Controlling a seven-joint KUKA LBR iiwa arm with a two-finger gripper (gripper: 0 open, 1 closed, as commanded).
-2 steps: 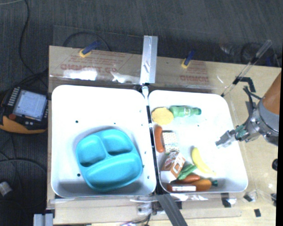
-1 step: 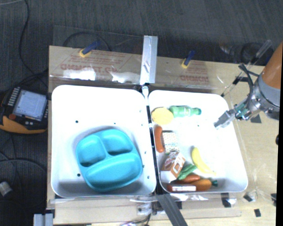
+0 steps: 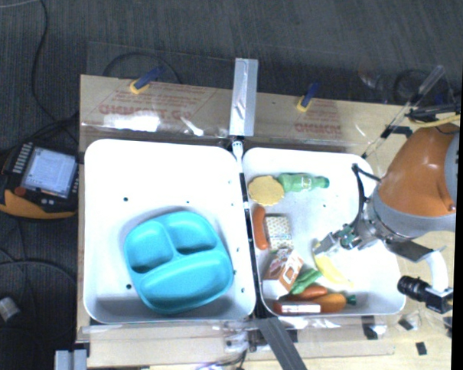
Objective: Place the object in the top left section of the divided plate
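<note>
Bins sat side by side on the bench, and the left bin carried a blue divided plate lying toward its 5 o'clock corner, its two small sections at the far side and its one large section at the near side. The right bin held the food: a round yellow cookie and a green bottle at 12 o'clock, a hot dog and a cracker near the middle, a small carton and a carrot at 6 o'clock. The gripper hung low over this bin, its fingers slightly apart with nothing between them, just above a yellow banana at its 6 o'clock.
</note>
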